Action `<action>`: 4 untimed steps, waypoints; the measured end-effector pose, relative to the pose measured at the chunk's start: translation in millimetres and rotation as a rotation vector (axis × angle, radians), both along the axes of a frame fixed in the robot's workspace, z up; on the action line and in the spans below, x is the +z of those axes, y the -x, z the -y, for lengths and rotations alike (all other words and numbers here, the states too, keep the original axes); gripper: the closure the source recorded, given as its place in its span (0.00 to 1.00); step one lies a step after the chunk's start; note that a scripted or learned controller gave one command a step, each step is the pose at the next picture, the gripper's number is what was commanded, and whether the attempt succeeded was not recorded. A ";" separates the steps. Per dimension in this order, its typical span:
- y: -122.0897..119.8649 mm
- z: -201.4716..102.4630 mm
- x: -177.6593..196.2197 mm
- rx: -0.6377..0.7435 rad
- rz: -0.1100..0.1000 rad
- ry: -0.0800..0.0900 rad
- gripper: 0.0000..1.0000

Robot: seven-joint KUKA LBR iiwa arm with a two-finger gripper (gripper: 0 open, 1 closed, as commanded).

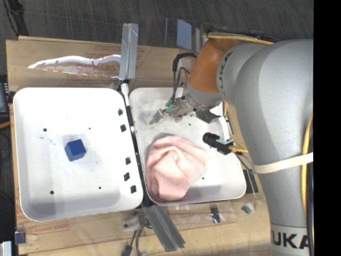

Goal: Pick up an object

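Blue cube sits in left bin, left of centre, alone on white floor. Divider between bins carries row of small black clips. Right bin: I see pink cloth bunched in its middle, reaching near front edge. Gripper hangs over right bin's far left corner, above cloth, apart from it. Fingers too small and blurred, I cannot tell their state; nothing visible between them. Grey arm fills right side.
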State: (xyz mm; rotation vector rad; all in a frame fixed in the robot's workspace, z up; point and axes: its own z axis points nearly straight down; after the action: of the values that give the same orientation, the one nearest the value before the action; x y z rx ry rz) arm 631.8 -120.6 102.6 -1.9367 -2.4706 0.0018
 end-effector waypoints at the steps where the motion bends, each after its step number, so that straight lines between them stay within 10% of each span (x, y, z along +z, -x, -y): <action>1: 90.7 5.2 -11.4 -0.004 -0.002 -0.001 0.00; 4: 76.4 -7.3 -3.6 0.159 0.004 0.002 0.00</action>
State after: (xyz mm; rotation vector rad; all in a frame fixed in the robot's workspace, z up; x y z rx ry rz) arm 555.4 -113.3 99.0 -1.7369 -2.6203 0.0004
